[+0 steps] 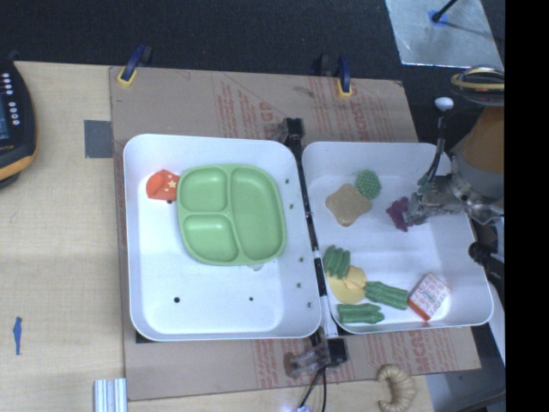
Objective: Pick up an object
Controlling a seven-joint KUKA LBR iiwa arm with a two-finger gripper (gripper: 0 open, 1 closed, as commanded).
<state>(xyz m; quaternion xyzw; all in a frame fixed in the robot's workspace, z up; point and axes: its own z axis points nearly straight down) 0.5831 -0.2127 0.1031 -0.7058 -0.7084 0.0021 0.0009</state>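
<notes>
In the right bin (446, 247), my gripper (422, 206) sits low by the right wall, reaching in from the right. A small purple object (398, 214) lies right at its left tip; whether it is gripped is unclear. Left of these rest a tan flat piece (346, 204) and a round green piece (368, 183). Along the bin's front lie green pods (336, 261), a yellow piece (347, 287), two more green pieces (386, 294) (360, 314) and a red and white packet (429, 296).
The left bin (154, 299) holds a green divided plate (232, 213) and a red object (162, 185) at its left rim. A black clip (293, 130) stands between the bins at the back. A tan curled item (396, 386) lies on the cardboard in front.
</notes>
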